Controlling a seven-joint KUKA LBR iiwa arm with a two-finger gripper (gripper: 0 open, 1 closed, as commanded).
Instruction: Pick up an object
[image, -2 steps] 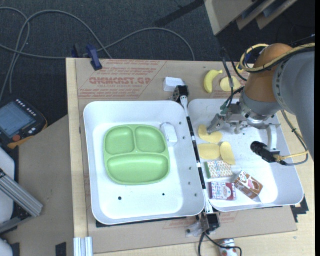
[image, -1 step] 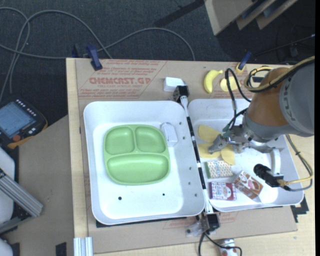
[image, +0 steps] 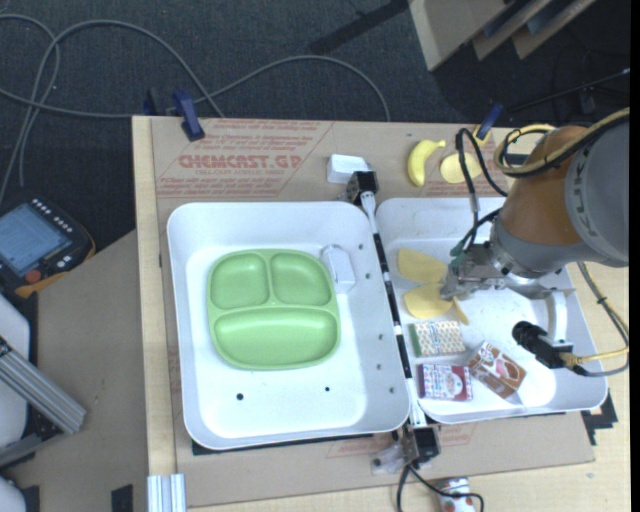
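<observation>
The right bin (image: 400, 215) holds two flat yellow pieces, one at the back (image: 418, 265) and one nearer (image: 428, 304). In front of them lie a pale speckled packet (image: 440, 338), a red and white carton (image: 445, 382) and a brown and red packet (image: 499, 370). My gripper (image: 458, 283) reaches down from the right to the right edges of the two yellow pieces. Whether it touches either one is hidden by the gripper body.
The left bin (image: 190, 300) carries a green divided plate (image: 272, 308), with a small white object (image: 338, 265) at the plate's right edge. A yellow banana (image: 424, 160) lies on the bench behind the right bin. The bins' shared wall (image: 385, 290) runs just left of the yellow pieces.
</observation>
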